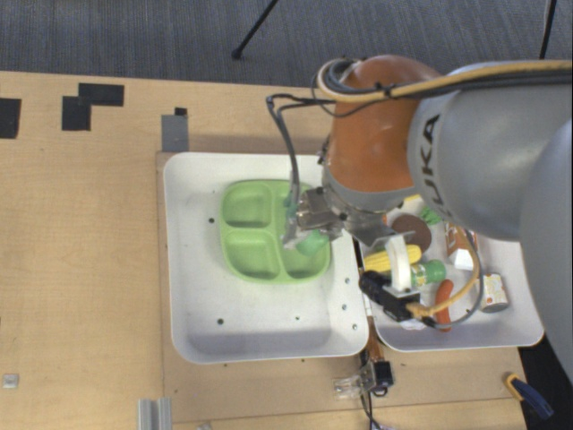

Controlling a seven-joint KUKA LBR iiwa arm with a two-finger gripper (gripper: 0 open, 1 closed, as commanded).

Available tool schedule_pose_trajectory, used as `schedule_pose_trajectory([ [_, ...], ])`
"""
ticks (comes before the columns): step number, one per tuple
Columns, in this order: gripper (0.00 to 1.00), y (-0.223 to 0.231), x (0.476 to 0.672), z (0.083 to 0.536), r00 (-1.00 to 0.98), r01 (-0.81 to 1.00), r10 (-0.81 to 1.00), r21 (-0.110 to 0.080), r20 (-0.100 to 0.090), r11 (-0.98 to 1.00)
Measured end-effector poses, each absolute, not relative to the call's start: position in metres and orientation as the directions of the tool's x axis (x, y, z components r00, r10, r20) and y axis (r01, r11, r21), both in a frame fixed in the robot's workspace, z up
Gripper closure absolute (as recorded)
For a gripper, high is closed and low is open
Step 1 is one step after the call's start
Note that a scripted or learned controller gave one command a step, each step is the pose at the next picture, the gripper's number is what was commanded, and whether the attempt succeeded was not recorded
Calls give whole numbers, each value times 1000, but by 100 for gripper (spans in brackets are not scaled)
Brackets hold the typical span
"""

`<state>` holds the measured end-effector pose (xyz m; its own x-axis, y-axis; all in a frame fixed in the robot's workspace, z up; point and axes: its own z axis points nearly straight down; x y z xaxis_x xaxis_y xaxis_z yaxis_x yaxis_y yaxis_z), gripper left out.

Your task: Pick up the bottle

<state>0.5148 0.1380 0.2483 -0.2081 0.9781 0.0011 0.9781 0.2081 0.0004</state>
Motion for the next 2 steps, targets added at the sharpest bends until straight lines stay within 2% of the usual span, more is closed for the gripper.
schedule_pose_trajectory([
  [1,100,179,487,247,-173,985,985,0,1,173],
  [2,100,179,488,257,-176,984,984,2,1,176],
])
